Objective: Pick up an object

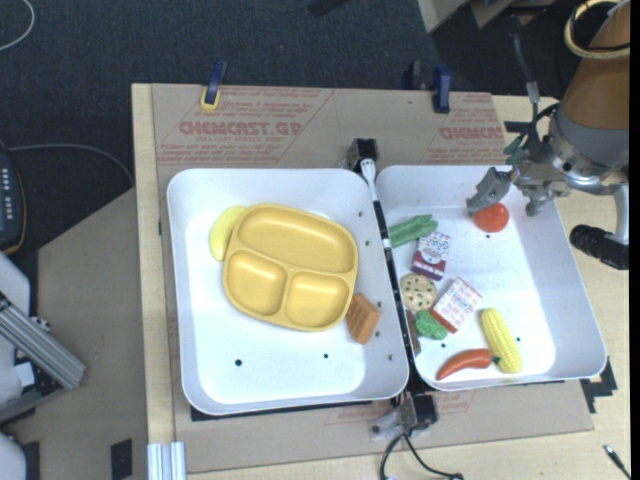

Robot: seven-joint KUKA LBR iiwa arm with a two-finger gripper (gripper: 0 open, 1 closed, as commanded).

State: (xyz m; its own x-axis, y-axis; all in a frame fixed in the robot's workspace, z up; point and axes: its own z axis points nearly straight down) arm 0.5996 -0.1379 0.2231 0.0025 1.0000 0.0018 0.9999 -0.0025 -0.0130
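My hand (512,192) hangs spread wide over the red tomato (491,217) near the back of the right bin (570,298), so I should go straight down, keep one finger on each side, and squeeze slowly so it can't roll.

even, diffuse overhead light is filling the scene and no single source is showing. the two white bins (200,298) are reading bright, nearly washing out along their floors, while the dark floor (120,28) around the bench is staying dim. shadows under the yellow tray (290,266) are appearing short and soft. the picture is looking slightly soft and grainy, with fine print blurring.
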